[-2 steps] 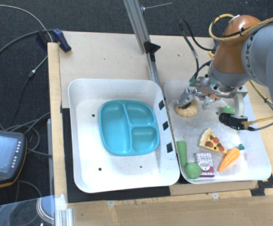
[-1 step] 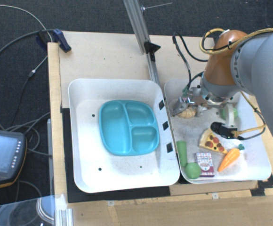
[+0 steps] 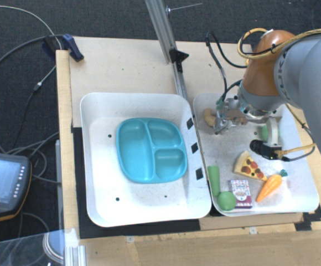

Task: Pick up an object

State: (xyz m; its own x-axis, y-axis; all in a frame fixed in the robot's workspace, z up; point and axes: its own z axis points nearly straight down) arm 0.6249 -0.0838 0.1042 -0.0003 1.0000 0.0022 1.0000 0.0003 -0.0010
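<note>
Wooden bench [image 3: 122,65] carries two white bins: the left bin [image 3: 94,148] holds a blue divided plate [image 3: 151,157], the right bin [image 3: 310,195] a green cylinder [image 3: 213,177], a pizza slice [image 3: 249,167] and a carrot [image 3: 271,186]. At that bin's far end the claw [image 3: 222,123] hangs with a small tan lump [image 3: 209,117] just left of it, almost touching, too blurred to show any long axis or heading. I cannot tell whether the claw is released or clenched.

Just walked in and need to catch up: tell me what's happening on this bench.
The arm reaches in from the right, its end effector low in the right bin, near a small tan object at the bin's far end. Nothing visibly held. A toy pizza slice, carrot, green piece and small box lie nearer the front. The left bin holds a blue divided plate.
</note>
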